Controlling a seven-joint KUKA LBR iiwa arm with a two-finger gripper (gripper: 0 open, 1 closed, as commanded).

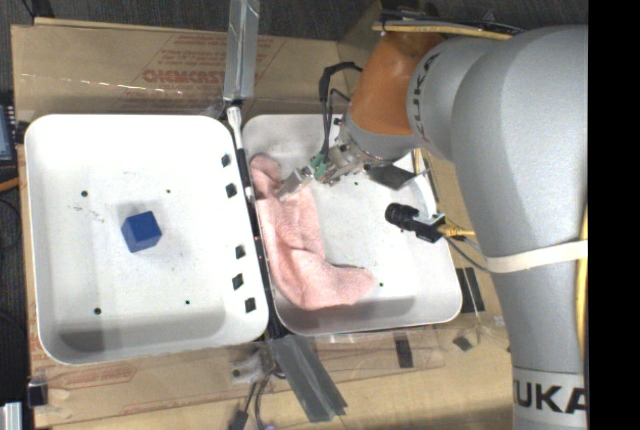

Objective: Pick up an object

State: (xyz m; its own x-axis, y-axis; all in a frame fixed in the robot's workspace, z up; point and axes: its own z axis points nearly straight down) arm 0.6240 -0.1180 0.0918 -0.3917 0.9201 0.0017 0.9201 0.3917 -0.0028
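Looking down from the camera view, I see the grey arm [500, 158] reaching in from the right over the right bin [430, 303]. Its gripper [298, 181] sits low at the upper end of a pink cloth [305, 253], which lies crumpled along that bin's left side. From here I can't make out the gripper's state or whether it grips the cloth. A blue cube [141, 230] rests alone in the left bin [60, 148], well apart from the gripper.
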